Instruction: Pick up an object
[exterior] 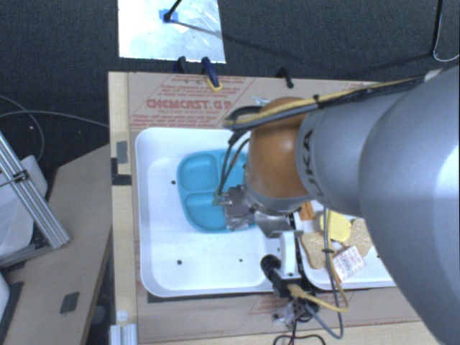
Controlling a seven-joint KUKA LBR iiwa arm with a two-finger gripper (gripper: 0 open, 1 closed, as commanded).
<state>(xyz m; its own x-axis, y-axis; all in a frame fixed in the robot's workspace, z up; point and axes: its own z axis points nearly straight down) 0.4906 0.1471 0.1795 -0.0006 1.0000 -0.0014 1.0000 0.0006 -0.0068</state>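
Note:
A blue divided tray point(198, 185) lies in the left white bin point(187, 264), toward its back right. My gripper point(233, 213) hangs low over the tray's right edge, below the orange wrist band point(277, 157); the wrist body hides its tip. The right bin point(338, 284) holds a yellow piece point(338, 228), a tan cracker-like piece point(315, 246), a white and red packet point(348, 262) and a small orange piece point(307, 210). The grey arm covers much of that bin.
Both bins rest on a brown cardboard sheet point(187, 99). A shiny foil sheet point(172, 20) and a blue clamp point(210, 74) sit at the back. Black and yellow cables point(302, 300) trail over the front rim. An aluminium frame point(29, 200) stands at the left.

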